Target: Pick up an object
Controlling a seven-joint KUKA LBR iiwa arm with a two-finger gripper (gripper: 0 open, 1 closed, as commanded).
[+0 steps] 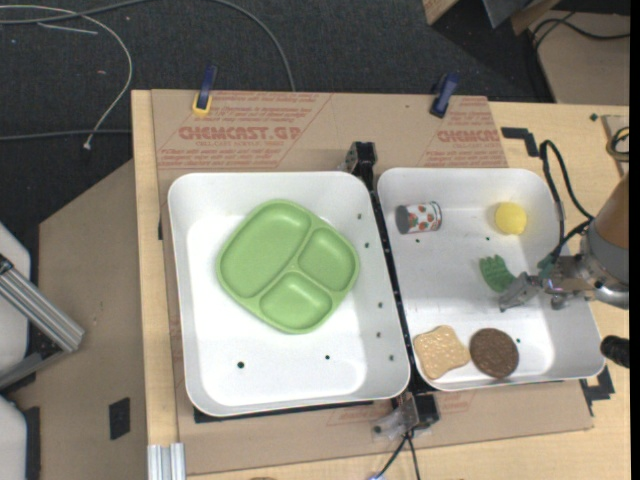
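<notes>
Tool (528, 290) sits low over the right bin (455, 183), coming in from the right edge with the grey arm (612, 238) behind it. Can't really tell if it's released or clenched from up here, the tip is just a dark grey blur. Nothing visibly sits between its tips, so I wouldn't call anything picked up.

Closest thing to it is a small green toy (494, 270), just beside the tip on its left, maybe touching, hard to say. Rest of that bin: a little can (419, 217) with a red and white label lying on its side near the far left corner, a yellow ball-ish thing (511, 218) toward the far right, and at the near edge a tan cracker-looking square (440, 350) right next to a round brown cookie (494, 352).

Left bin (200, 208) just has a light green divided plate (288, 265) with three compartments, turned at an angle, roughly in the middle.

Both bins sit side by side on a cardboard sheet (260, 128) covering the counter (575, 128), with two blue clamps (206, 88) pinning the far edge.
</notes>
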